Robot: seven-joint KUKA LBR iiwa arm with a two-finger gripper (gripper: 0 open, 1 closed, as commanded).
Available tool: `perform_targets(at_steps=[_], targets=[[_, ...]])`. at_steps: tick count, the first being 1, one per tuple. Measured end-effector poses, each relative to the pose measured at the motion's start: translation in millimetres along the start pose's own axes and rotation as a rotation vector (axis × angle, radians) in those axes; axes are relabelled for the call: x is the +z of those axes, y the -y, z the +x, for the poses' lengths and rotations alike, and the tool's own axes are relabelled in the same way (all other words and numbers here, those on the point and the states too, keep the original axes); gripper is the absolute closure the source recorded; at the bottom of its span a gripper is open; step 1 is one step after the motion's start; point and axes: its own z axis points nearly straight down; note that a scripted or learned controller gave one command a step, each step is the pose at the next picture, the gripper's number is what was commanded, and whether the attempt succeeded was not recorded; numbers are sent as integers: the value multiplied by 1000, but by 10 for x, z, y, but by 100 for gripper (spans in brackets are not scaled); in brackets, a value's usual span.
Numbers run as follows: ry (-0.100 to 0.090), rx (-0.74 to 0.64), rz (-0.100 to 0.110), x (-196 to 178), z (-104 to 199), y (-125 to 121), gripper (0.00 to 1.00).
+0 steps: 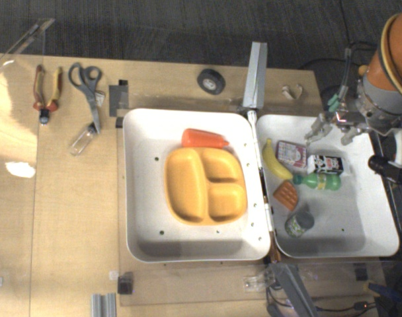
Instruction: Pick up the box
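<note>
The box point(291, 153), small with a pink and white label, lies flat in the right bin point(360, 240) near its far left corner, beside a banana point(276, 162). My gripper point(333, 133) hangs over the far part of that bin, to the right of the box and a little beyond it. Its two silver fingers point(317, 130) are spread open with nothing between them. The grey wrist with its orange band point(394, 45) rises toward the top right corner.
The right bin also holds a black and white packet point(328, 164), a green bottle point(320, 181), an orange waffle-like piece point(286, 194) and a small can point(298, 223). The left bin point(145, 197) holds a yellow divided tray point(204, 183) and an orange carrot-like item point(204, 138). Scissors point(88, 88) and pliers point(45, 91) lie on the bench.
</note>
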Motion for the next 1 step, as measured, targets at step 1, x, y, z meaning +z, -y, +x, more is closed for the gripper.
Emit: perform_targets(at_steps=[1], targets=[[1,79,-18,1408,301,-492,0]])
